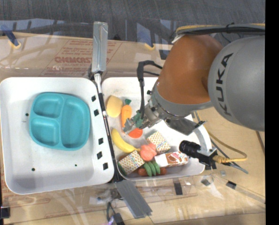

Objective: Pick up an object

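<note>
One thing matters: my end effector [135, 122] sits right over the red tomato [136, 133], carrot [125, 114] just left, lying lengthwise. Can't tell its grip state.

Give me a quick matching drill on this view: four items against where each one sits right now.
Items:
1. teal divided plate
2. banana
3. carrot
4. claw

Places:
A. right bin, just left of the claw
B. over the right bin's middle
C. left bin
D. right bin, along its left wall

Pairs: 1-C, 2-D, 3-A, 4-B
</note>
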Motion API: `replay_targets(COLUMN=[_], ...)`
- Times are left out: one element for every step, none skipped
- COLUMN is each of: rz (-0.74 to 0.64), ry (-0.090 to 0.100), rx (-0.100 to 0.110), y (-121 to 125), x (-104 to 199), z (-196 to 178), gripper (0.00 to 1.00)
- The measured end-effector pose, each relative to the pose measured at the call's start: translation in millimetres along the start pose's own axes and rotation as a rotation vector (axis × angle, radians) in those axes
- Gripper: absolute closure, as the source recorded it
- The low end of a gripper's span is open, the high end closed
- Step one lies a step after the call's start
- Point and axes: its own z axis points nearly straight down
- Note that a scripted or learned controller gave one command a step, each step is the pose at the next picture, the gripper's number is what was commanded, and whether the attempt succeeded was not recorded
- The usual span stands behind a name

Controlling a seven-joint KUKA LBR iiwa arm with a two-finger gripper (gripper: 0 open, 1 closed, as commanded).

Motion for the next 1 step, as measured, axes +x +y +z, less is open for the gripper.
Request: replay_targets(rz=[0.169], ry=[0.003], rx=[0.006], y=[5.1], x=[13.0], z=[11.9], gripper=[1.00])
